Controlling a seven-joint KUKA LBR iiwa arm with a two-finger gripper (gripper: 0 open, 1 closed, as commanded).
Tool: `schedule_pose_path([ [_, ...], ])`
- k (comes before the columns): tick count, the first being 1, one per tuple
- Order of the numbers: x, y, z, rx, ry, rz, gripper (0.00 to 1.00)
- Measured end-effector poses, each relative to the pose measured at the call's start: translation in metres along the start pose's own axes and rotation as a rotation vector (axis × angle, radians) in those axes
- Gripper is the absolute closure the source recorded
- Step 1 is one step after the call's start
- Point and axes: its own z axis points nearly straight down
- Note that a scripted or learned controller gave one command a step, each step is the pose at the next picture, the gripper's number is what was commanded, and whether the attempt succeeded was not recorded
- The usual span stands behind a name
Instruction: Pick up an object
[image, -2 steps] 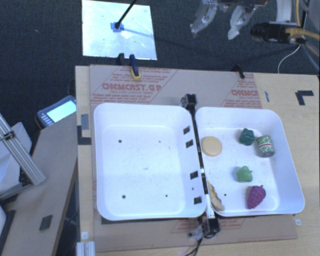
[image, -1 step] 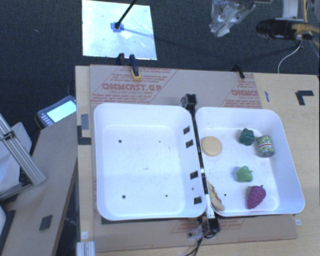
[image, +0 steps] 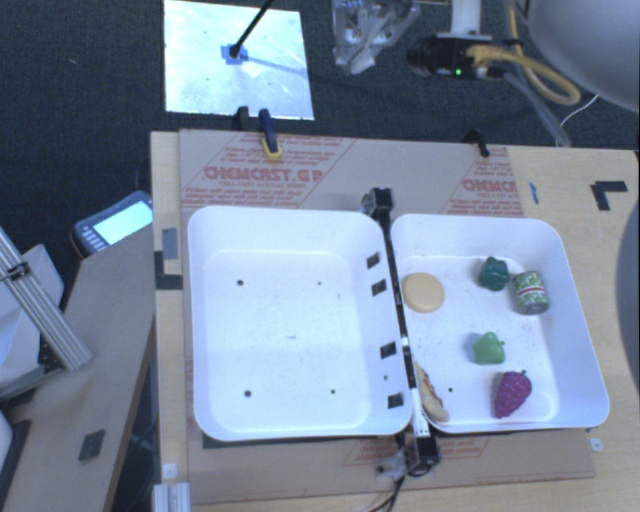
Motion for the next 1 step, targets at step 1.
schedule_pose_path([
  [1, 0.0527, 0.0008, -0.0004, -0.001, -0.001, 0.003, 1.00],
])
